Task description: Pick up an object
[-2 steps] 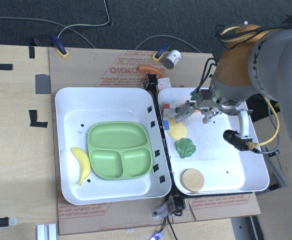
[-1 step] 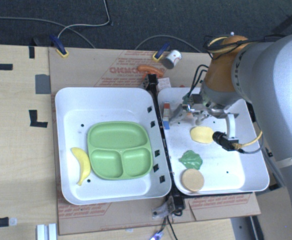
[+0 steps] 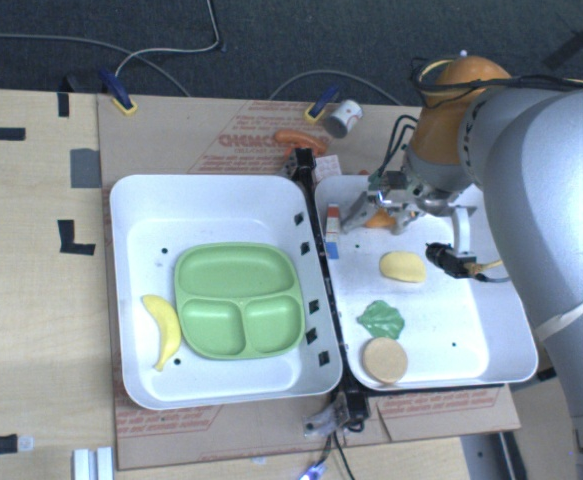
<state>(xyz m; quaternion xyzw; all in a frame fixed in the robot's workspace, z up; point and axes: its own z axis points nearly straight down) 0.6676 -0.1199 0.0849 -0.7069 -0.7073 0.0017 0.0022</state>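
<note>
The right bin holds a pale yellow oval piece, a green leafy piece and a round tan disc. My gripper is low over that bin's far left corner. A small orange thing shows right at the gripper's tip, partly hidden by it, and I cannot tell whether it is held. The left bin carries a green divided plate with a yellow banana lying to its left.
The arm's large grey body covers the right bin's right side. A small red and white item lies by the divider between the bins. Behind the bins on the bench sit an orange piece and a grey cylinder.
</note>
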